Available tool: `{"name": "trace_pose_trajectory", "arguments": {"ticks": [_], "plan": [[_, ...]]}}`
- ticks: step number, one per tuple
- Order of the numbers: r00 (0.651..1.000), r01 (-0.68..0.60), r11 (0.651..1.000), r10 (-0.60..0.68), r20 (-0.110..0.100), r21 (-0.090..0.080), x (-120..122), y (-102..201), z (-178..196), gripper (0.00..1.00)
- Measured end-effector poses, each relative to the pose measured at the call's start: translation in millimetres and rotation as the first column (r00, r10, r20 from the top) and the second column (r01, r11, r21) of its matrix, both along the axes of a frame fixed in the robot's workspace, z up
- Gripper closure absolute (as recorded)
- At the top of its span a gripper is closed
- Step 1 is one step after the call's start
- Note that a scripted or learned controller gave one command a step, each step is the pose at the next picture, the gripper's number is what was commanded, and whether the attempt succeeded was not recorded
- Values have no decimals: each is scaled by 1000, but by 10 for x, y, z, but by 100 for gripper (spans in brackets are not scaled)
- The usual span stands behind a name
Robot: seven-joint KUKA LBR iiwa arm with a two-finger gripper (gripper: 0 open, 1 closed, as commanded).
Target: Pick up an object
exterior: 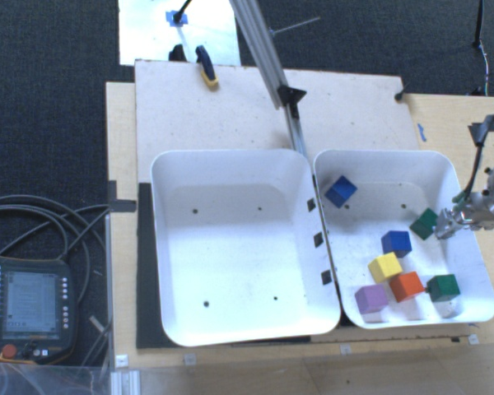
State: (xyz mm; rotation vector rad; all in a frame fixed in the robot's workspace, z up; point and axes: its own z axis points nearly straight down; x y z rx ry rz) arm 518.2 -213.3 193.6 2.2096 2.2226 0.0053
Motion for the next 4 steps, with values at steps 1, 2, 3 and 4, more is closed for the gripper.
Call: {"name": "trace_pose_trajectory", "arguments": {"ticks": [1, 2, 3, 4], "plan": [[1000, 0, 1000, 0, 0, 0, 19, -7, 538, 100], [1000, -4, 1000, 4, -4, 2, 180, 493, 622, 100], [1000, -5, 1000, 5, -4, 4, 425, 977, 508, 100], [1000, -5, 1000, 5, -3, 4, 713, 1408, 589, 100]]}}
